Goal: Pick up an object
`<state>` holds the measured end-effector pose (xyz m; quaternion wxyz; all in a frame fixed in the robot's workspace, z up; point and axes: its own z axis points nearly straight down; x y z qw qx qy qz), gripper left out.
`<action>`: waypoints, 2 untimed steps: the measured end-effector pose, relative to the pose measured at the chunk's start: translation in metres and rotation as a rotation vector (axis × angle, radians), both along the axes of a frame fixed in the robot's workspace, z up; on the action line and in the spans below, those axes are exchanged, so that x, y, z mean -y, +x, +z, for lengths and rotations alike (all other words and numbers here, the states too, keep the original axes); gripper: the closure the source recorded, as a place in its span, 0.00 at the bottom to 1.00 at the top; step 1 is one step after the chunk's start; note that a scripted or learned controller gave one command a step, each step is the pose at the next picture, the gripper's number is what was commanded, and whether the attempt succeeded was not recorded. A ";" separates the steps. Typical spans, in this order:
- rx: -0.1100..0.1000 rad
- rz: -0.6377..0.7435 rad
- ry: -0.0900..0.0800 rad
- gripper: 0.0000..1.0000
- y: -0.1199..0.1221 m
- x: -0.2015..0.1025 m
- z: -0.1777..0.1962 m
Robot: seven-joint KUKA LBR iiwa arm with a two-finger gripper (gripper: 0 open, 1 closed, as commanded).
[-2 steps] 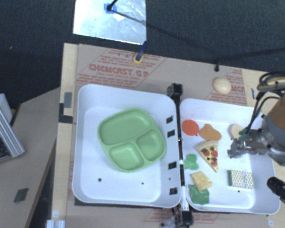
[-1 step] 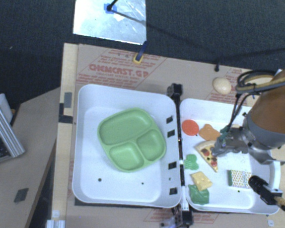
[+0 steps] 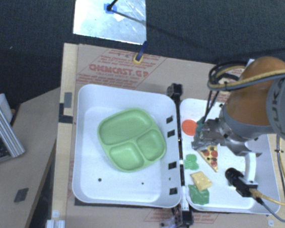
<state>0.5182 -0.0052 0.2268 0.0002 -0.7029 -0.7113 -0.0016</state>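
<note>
Beside the pizza slice [image 3: 210,157], tool [image 3: 202,137] hangs low w/ nothing visibly held; can't tell its state. Pick not yet done, grab & lift left.

arm [image 3: 265,106]: grey body, bulbous orange band above wrist. black and yellow cables [image 3: 227,77] looped over it. dark metallic gripper [image 3: 206,138], white bracket with black cylinder, yellow lead.
</note>
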 end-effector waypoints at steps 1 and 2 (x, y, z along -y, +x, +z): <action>0.000 -0.002 -0.001 1.00 0.009 -0.049 0.008; 0.000 -0.002 -0.001 1.00 0.020 -0.106 -0.006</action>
